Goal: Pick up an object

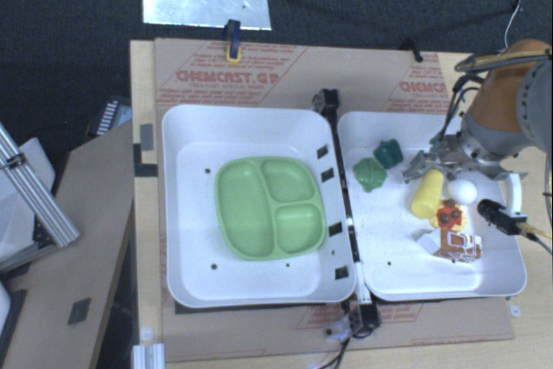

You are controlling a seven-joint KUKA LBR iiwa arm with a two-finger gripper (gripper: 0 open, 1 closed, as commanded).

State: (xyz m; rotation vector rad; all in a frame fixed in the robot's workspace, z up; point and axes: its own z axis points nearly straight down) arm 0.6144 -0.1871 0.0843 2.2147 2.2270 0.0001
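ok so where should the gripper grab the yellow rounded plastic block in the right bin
Probably across the narrow width of the yellow rounded plastic block at mid-length, from above. It lies flat and elongated, and a white ball and an orange printed carton crowd its right side and lower end.

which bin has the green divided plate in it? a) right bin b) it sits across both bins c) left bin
c: the green divided plate lies flat in the left bin, while the right bin holds the small items, among them a yellow piece and two green pieces.
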